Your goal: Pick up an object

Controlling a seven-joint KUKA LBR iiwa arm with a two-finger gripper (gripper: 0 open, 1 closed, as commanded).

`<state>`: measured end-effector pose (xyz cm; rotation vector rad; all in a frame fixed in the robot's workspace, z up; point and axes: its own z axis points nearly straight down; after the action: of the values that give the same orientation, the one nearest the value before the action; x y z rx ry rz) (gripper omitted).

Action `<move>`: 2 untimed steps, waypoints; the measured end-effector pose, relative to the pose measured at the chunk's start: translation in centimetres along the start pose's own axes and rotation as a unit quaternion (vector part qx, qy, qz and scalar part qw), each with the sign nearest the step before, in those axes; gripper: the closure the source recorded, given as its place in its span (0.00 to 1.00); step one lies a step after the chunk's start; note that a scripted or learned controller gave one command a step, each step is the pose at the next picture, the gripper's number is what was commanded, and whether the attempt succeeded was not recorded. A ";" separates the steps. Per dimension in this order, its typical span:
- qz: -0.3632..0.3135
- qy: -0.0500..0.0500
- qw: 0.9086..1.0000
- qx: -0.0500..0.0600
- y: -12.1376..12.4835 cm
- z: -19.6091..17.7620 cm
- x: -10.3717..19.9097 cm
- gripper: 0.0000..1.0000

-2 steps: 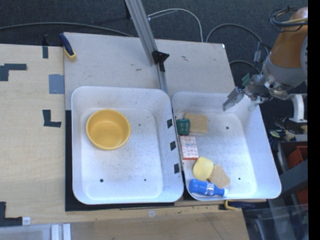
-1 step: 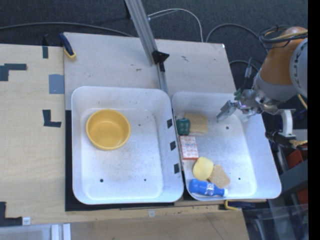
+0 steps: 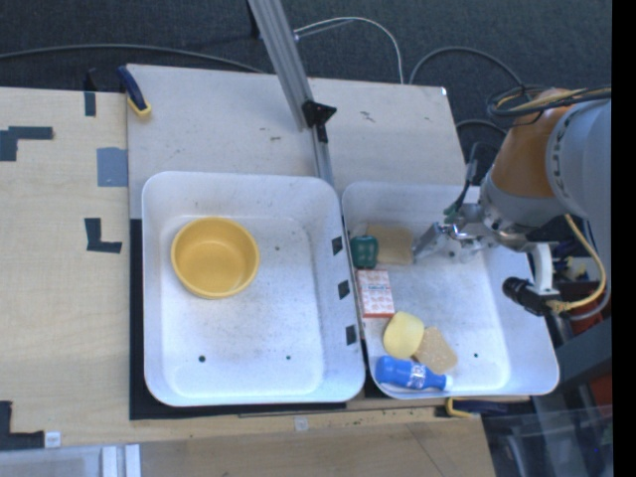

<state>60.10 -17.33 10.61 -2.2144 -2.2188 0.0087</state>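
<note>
A view from above, at a slant, of a pale surface (image 3: pixel 229 117) carrying two shallow white bins side by side. A grey robot arm (image 3: pixel 556 167) with an orange band reaches in from the right of the view, and its claw (image 3: pixel 429 243) sits low over the right bin (image 3: pixel 497 356), near that bin's far edge. The claw's two metal fingers appear slightly spread, with nothing between them.

Just beside the claw, toward the left of the view, lies a flat tan block (image 3: pixel 395 245), close to the fingertips; whether they touch cannot be told. Just beyond that block, further from the claw, is a small dark green object (image 3: pixel 364 250) against the bin's left wall. Nearer the camera from the claw, along the same wall, lies a small red and white packet (image 3: pixel 376 293). Further toward the camera sits a pale yellow rounded object (image 3: pixel 401 334), touching a tan sponge-like piece (image 3: pixel 435 350), and a blue bottle-like item (image 3: pixel 409 374) lies at the bin's near edge.

Well apart from the claw, in the left bin (image 3: pixel 248 366), stands a yellow bowl (image 3: pixel 215 256), upright. A slanted metal pole (image 3: pixel 283 43) rises behind the bins.
</note>
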 end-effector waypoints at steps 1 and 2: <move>-0.001 0.000 1.000 -0.003 0.2 -1.4 0.0 1.00; 0.000 -0.001 1.000 -0.006 -0.4 -5.9 0.2 1.00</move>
<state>59.76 -17.09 16.50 -2.2218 -2.2248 -0.0027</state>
